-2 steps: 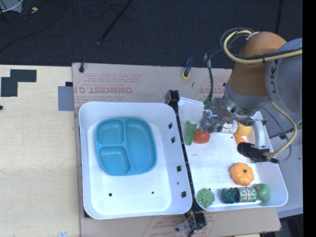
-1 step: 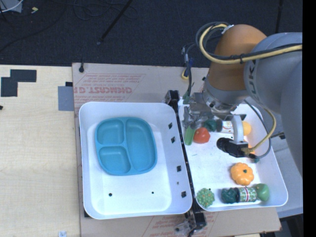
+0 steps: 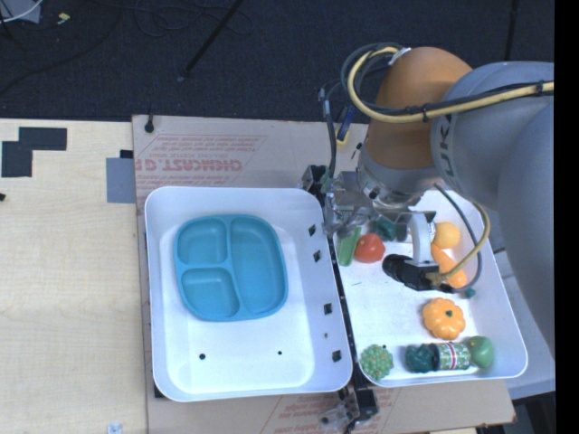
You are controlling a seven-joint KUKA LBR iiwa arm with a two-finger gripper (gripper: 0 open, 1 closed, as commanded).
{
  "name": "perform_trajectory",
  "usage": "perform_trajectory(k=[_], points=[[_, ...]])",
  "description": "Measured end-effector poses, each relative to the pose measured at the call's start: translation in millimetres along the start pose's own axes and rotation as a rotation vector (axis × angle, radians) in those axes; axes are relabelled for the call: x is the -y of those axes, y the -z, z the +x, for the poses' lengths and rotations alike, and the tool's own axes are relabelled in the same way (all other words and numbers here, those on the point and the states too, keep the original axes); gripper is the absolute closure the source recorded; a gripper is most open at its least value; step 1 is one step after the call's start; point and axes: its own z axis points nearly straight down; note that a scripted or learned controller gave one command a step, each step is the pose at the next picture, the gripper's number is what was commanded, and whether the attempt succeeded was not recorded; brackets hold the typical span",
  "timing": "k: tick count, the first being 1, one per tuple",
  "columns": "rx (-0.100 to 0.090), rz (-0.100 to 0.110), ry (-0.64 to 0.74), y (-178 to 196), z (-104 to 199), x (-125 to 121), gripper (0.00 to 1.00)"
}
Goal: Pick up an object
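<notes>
My gripper (image 3: 347, 222) hangs low over the far left corner of the right bin (image 3: 398, 328), under the arm's orange band. Right below it lie a red tomato (image 3: 369, 248) and a green vegetable (image 3: 345, 251), close against the bin's left wall. A teal item (image 3: 393, 230) peeks out just behind the tomato. I cannot see anything held by the gripper.
The right bin also holds a yellow-orange fruit (image 3: 446, 240), an orange pumpkin (image 3: 443, 317), a light green knobbly ball (image 3: 376, 361), a dark green item (image 3: 420, 358) and a green-capped bottle (image 3: 461, 355). A blue divided plate (image 3: 231, 268) lies in the left bin (image 3: 235, 360).
</notes>
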Motion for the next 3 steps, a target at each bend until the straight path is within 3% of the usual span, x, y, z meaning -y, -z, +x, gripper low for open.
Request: perform_trajectory(k=[1,3], points=[[-0.001,0.001,-0.004,11.0,-0.7,14.7,1.0],[0.0,-0.002,-0.001,13.6,-0.3,8.4,1.0]])
